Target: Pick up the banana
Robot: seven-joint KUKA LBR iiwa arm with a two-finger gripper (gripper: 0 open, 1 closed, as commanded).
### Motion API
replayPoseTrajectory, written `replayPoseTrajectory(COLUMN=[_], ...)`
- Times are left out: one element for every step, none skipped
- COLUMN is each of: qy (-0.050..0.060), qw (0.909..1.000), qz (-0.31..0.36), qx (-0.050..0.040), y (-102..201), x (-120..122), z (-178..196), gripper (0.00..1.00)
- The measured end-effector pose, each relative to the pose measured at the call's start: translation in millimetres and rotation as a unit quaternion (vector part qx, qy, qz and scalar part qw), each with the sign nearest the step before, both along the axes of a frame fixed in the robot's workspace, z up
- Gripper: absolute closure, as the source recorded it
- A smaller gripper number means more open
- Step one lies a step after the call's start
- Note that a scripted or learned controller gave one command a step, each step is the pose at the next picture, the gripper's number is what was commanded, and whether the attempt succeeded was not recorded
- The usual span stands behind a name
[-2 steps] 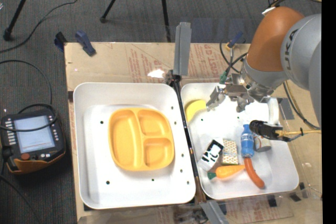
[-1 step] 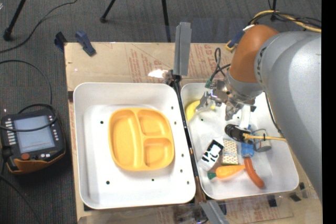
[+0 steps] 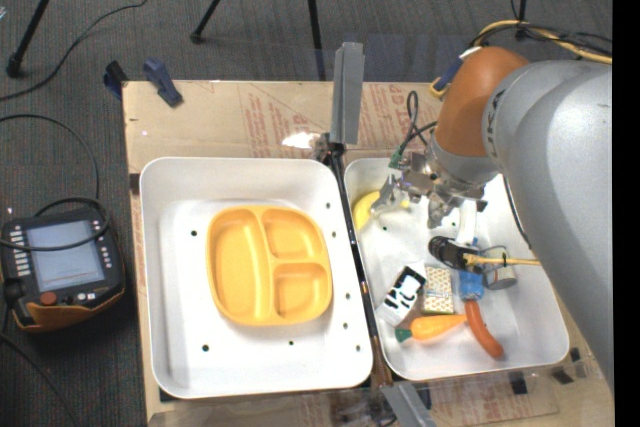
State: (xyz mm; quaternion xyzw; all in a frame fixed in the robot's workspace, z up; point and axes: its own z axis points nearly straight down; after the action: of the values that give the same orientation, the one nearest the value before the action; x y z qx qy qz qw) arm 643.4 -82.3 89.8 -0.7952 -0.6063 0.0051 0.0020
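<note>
Claw hangs low in the right bin, the yellow banana just to its left; cannot tell its grip.

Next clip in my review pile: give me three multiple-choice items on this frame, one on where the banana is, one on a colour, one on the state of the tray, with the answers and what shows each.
1. Where does the banana lie?
A. in the right bin, near its upper-left corner
B. on the yellow tray
C. on the floor by the pendant

2. What colour is the divided tray in the left bin?
A. blue
B. yellow
C. black

3. What state is the tray in?
A. flipped upside down
B. standing on edge against the bin wall
C. lying flat, compartments facing up

Answers:
1. A: the banana sits against the left wall of the right bin, just left of the gripper.
2. B: the tray is plainly yellow against the white bin.
3. C: its three compartments are visible from above.
</note>
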Motion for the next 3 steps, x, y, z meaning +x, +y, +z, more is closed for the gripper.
replayPoseTrajectory(qy=[0.000,0.000,0.003], qw=[1.0000,1.0000,1.0000], qz=[0.003,0.003,0.004], qx=[0.0008,0.0006,0.0011], y=[2.7,2.8,3.1], x=[1.1,1.0,0.8], z=[4.6,4.5,10.4], gripper=[1.00,0.00,1.00])
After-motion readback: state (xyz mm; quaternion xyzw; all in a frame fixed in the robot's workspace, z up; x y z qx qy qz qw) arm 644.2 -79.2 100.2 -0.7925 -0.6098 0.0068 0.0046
